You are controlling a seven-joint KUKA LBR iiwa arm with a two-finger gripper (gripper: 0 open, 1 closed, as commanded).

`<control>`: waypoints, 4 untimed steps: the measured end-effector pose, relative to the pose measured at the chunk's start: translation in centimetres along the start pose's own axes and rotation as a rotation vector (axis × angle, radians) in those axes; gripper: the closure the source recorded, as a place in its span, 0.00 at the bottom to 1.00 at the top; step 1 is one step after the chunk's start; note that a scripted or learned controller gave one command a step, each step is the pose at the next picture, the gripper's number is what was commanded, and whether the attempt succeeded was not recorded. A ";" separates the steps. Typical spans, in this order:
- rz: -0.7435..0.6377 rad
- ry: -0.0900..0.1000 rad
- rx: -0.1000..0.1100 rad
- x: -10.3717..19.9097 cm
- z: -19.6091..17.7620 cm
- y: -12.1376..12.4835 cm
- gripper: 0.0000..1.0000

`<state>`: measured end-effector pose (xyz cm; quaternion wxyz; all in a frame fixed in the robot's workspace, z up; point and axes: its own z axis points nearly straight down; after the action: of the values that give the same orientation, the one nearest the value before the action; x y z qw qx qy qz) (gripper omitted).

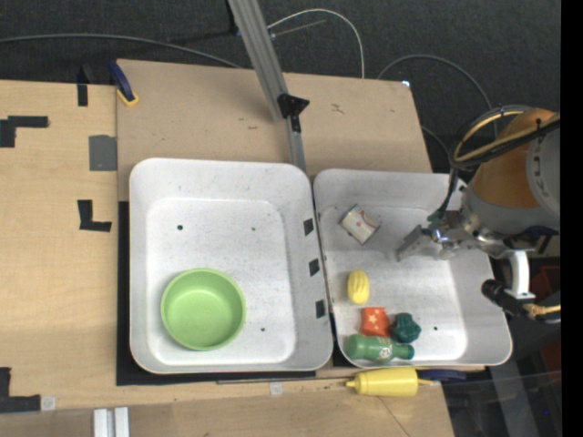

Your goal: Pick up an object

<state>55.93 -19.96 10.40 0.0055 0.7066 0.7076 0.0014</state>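
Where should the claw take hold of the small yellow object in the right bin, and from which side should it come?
Probably from straight above, closing across the narrow middle of the yellow object. It lies alone on the floor of the right bin, long axis running up-down in view, with free space on both sides.

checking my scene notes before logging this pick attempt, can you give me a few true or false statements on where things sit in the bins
1. The green bowl sits in the left bin. True.
2. The pincer is over the left bin. False: it is over the right bin.
3. The yellow object lies in the right bin. True.
4. The pincer holds the small white-grey object. False: that object lies in the bin, apart from the pincer.
5. The yellow bottle lies inside the right bin. False: it lies on the bench just outside the bin's near edge.
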 end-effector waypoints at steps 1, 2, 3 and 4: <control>-0.001 0.005 0.012 0.2 -0.4 -0.3 1.00; 0.001 0.004 0.007 -0.6 -5.1 -0.7 1.00; 0.000 0.003 0.006 -1.0 -10.8 -1.4 1.00; 0.000 0.004 0.007 -1.0 -14.4 -1.2 1.00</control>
<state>54.55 -20.85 24.82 0.0015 0.7064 0.7078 0.0005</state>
